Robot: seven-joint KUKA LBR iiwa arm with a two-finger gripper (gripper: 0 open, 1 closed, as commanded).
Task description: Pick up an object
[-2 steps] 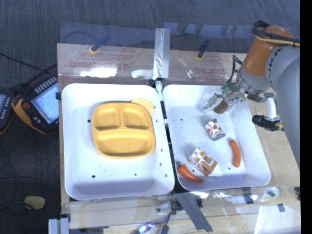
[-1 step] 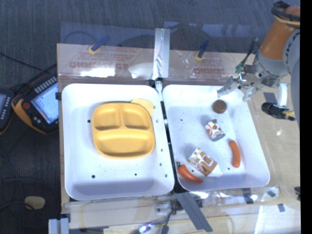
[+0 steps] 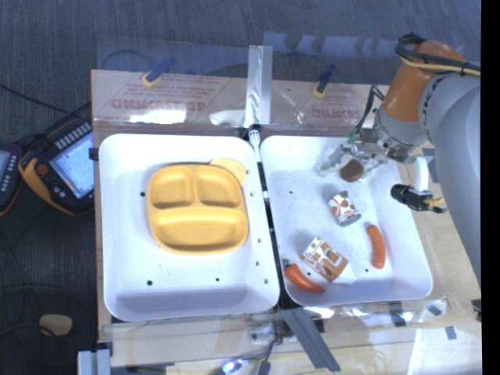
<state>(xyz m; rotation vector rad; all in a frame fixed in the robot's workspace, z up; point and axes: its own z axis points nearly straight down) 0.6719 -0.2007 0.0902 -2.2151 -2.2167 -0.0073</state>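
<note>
Brown object [image 3: 352, 170]: small, dark and rounded, at the back of the right bin [image 3: 418, 268], right at the gripper's fingertips.
Gripper [image 3: 351, 163]: fingers splayed outward on either side of the brown object; whether they touch it I cannot tell.
Arm [image 3: 449, 108]: leans in from the right, orange band above the wrist, gripper low over the bin's far end.
Other items in right bin: a patterned can [image 3: 343, 207], a patterned carton [image 3: 323, 258], two sausages [image 3: 377, 245] [image 3: 303, 279].
Left bin [image 3: 117, 287]: holds a yellow divided tray [image 3: 198, 208].

A handheld control pendant [image 3: 61, 170] with a lit screen lies on the dark floor, left of the bench.
</note>
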